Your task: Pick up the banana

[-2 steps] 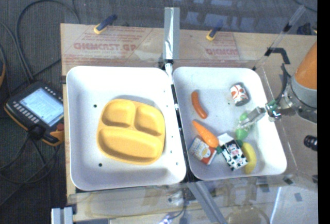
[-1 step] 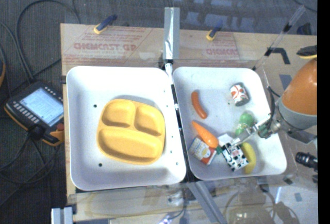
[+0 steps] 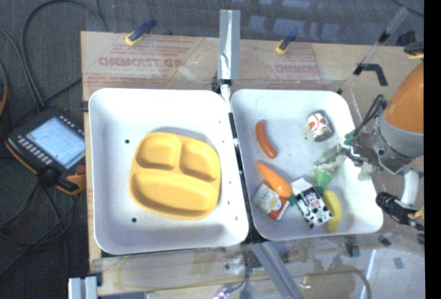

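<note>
Banana beside carton

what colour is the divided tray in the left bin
Yellow-orange, seen plainly in the camera view: the divided tray.

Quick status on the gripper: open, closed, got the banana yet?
Gripper: cannot be told whether open or closed. It sits at the right bin's right side. The banana lies in the bin's near right corner, not held.

Banana in right bin, beside carton.
</note>
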Robot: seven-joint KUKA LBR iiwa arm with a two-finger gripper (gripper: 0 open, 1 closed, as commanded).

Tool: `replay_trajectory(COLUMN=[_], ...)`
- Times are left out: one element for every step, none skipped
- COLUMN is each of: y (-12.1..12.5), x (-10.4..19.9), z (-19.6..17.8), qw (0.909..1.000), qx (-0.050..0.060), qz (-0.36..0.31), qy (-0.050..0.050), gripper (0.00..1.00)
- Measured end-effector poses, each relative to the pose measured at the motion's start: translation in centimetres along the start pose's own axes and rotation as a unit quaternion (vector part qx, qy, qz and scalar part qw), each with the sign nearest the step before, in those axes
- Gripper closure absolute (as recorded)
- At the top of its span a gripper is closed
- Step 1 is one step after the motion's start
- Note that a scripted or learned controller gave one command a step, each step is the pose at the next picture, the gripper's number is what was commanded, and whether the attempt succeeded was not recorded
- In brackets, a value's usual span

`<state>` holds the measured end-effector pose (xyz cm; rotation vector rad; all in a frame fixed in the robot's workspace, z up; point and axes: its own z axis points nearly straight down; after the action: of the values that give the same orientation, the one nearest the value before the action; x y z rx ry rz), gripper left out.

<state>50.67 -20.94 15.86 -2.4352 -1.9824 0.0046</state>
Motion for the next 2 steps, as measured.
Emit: replay_trajectory(y=[-1.3,-1.29], x=[-0.05,-0.12], z=[6.06,5.34], qw=[0.9988,0.9988], qx=[0.0,0.001], qz=[-0.048,-0.048], qy=[0.005,0.004], gripper=[0.0,1.0])
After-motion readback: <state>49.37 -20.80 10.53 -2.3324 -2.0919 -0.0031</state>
